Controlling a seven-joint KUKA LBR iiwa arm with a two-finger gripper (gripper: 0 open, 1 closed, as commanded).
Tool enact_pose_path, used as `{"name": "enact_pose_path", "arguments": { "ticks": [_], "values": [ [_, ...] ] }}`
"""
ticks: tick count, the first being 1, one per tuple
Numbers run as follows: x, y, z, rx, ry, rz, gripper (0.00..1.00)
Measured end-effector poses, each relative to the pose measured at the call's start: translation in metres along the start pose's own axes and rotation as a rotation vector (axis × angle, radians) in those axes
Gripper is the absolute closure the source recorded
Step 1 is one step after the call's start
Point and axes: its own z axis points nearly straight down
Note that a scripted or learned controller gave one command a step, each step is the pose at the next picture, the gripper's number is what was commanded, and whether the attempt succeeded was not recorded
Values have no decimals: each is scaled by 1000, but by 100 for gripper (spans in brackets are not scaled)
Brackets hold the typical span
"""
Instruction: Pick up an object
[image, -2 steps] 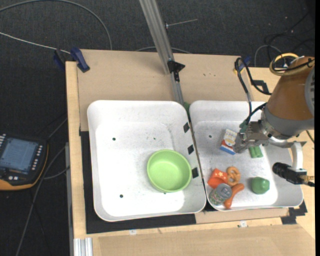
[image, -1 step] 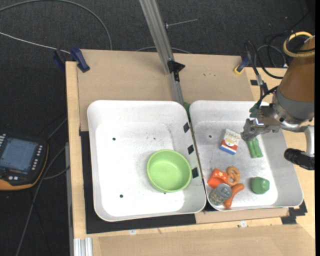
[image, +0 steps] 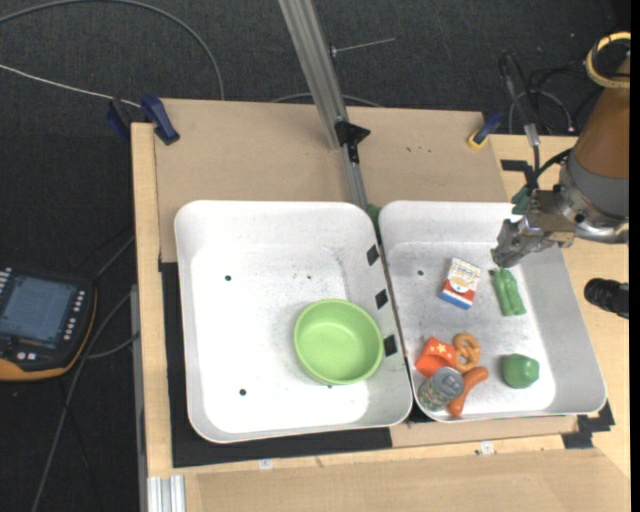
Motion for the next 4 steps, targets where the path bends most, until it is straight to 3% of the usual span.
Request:
{"name": "enact_pose_path", "arguments": {
  "ticks": [4],
  "values": [
    [198, 20, 21, 4, 2, -3, 100]
  ]
}}
